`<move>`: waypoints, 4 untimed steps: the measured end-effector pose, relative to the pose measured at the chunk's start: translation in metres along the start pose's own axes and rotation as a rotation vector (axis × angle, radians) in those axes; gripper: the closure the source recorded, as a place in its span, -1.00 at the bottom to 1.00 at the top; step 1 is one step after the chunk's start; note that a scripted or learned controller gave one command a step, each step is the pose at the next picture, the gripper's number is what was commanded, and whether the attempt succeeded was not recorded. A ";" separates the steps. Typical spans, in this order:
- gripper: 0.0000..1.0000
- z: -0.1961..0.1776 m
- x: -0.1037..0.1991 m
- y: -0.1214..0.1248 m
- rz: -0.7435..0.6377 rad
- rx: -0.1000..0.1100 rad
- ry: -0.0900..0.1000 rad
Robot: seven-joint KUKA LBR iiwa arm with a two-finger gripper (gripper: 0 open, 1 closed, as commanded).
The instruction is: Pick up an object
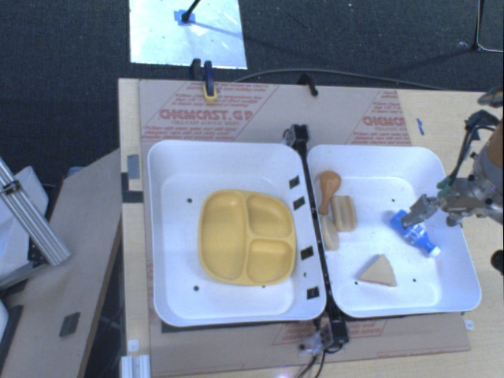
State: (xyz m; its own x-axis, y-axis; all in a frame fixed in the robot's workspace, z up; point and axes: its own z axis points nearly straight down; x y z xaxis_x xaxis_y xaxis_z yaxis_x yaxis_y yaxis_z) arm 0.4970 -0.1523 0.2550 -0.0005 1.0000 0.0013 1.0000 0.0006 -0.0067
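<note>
1. The bench carries two white bins: the left bin (169, 211) holds a yellow divided plate (246, 237), and the right bin (453, 203) holds the loose pieces worth going for
2. In the right bin, a wooden spoon-shaped piece (327, 187) lies against the dividing wall, touching a pale wooden block (342, 213) just below it; a tan wedge (379, 271) sits apart toward the near edge
3. The likely target is the blue object (415, 232), a small blue and white piece lying flat toward the right side of that bin, well apart from the wedge and the block
4. The gripper (420, 209) reaches in from the right and sits directly above the upper end of the blue object, close to or touching it
5. The view of the fingers is poor: one grey finger tip shows beside the blue piece, but I cannot tell how far apart they stand or whether anything is pinched between them, so a grasp cannot be claimed
6. To do this step well, the fingers should straddle the blue object across its narrow width, near its middle rather than its end, so it does not pivot or squirt out
7. Descend fully to the bin floor before closing, then lift straight up, clear of the right wall
</note>
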 end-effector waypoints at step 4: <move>-1.00 0.134 0.017 0.003 -0.001 -0.004 0.000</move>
State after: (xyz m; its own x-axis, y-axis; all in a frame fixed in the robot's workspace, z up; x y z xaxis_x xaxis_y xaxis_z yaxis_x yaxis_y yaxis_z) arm 0.4995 -0.1356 0.1213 -0.0020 1.0000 0.0015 1.0000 0.0020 -0.0028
